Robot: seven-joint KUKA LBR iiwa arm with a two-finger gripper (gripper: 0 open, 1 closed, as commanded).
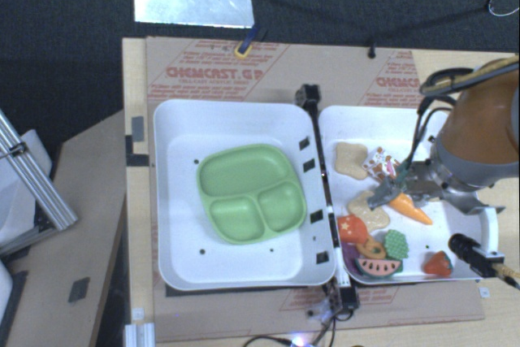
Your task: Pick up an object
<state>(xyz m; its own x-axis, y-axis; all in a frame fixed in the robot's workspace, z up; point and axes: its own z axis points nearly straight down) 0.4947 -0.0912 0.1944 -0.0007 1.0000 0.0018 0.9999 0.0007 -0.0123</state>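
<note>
White bins [175,175], two, one green tray [248,193], one carrot [413,211]

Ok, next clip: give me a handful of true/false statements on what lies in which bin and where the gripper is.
1. A green divided plate lies in the left bin. True.
2. The carrot lies in the left bin. False: it is in the right bin, beside the gripper.
3. The gripper hangs over the right bin. True.
4. The watermelon slice sits at the far edge of the right bin. False: it is near the front edge, by the bin's left corner.
5. The plate holds toy food. False: its three compartments show nothing in them.
</note>
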